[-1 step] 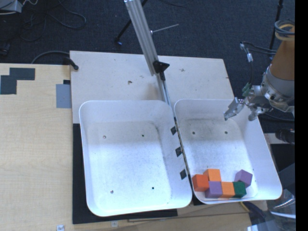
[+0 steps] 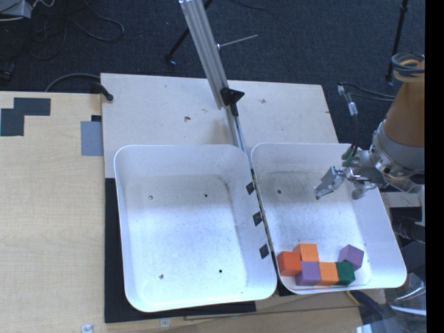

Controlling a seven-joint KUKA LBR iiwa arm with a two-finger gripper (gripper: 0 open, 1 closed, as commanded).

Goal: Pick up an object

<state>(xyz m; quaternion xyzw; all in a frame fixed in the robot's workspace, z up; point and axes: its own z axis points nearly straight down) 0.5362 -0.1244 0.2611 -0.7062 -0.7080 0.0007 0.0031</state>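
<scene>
My claw: my two-finger grey metal claw [image 2: 342, 183] hangs over the upper right part of the right shallow white plastic bin [image 2: 388, 245]; its fingers stand spread apart with nothing between them.
My arm: my grey arm with the orange band [image 2: 406, 116] comes in from the right edge, above the right bin's far right rim.
Blocks: a cluster of small foam cubes lies in the near corner of the right bin, well apart from my claw.
Orange cubes: one orange cube [image 2: 289, 263] at the left of the cluster, another orange cube [image 2: 308, 252] just behind it, and a third orange cube [image 2: 327, 272] toward the front.
Purple cubes: a purple cube [image 2: 309, 272] sits between the orange ones, and a second purple cube [image 2: 352, 256] stands at the right, tilted.
Green cube: a dark green cube [image 2: 345, 272] lies just beside the front orange cube, below the tilted purple one.
Left bin: the left shallow white plastic bin [image 2: 132, 269] sits beside the right one, their rims touching along the middle.
Desk: the pale desk [image 2: 159, 109] carries both bins.
Pole: a ribbed silver metal pole [image 2: 205, 47] slants up from the seam between the bins toward the top of the view.
</scene>
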